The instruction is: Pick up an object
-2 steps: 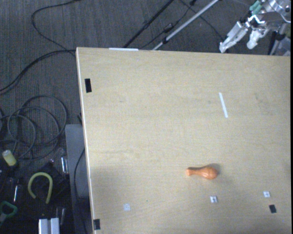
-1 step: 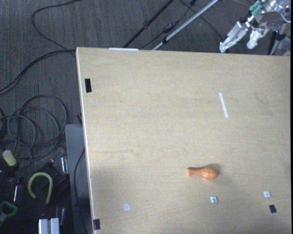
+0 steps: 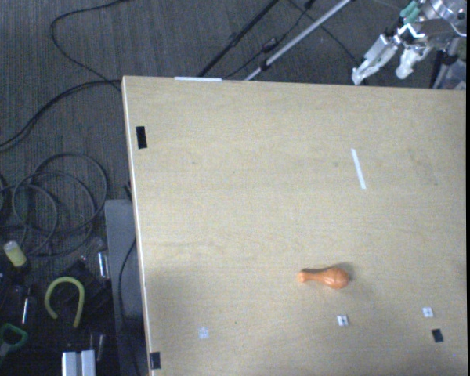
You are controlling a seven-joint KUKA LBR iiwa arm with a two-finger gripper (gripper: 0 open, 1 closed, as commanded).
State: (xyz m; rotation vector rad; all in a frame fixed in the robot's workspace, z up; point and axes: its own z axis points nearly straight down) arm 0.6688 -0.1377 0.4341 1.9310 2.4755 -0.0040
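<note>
Gripper [image 3: 385,63] hangs at the top right, beyond the far edge of the tan bench top [image 3: 243,186], fingers spread and empty. An orange pear-shaped object [image 3: 326,277] lies well apart, nearer the front.

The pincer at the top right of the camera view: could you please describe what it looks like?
The pincer has two pale, whitish fingers that taper toward their tips. Above them sits a silvery metal body with small teal-green parts and dark fittings. It is blurred, so I cannot make out any markings or cables on it.
</note>
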